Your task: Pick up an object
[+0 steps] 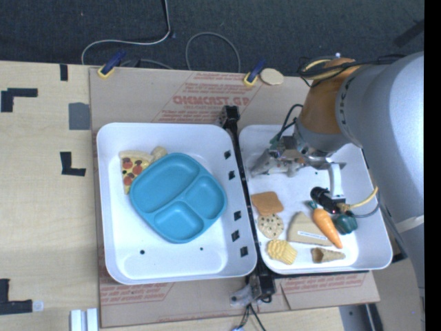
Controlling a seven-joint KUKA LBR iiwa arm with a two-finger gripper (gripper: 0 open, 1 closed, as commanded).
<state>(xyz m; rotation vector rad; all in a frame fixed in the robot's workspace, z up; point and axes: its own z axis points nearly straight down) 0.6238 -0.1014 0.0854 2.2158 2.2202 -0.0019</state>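
Note:
My gripper [274, 161] hangs low over the upper left part of the right bin [368, 254], above bare white floor. No object shows in it. In front of it lie a brown toast square [267, 202], a chocolate-chip cookie [270, 224], a yellow ridged piece [281, 252], a pale cheese wedge [306, 230], an orange carrot [328, 227] with a teal top, and a small tan wedge [326, 255]. The toast is the nearest, a short way below the gripper.
The left bin [110, 240] holds a blue divided plate [178, 196], with a pizza slice [132, 168] and a pale piece [159, 152] tucked at its upper left. The grey arm [386, 116] covers the right bin's upper right corner.

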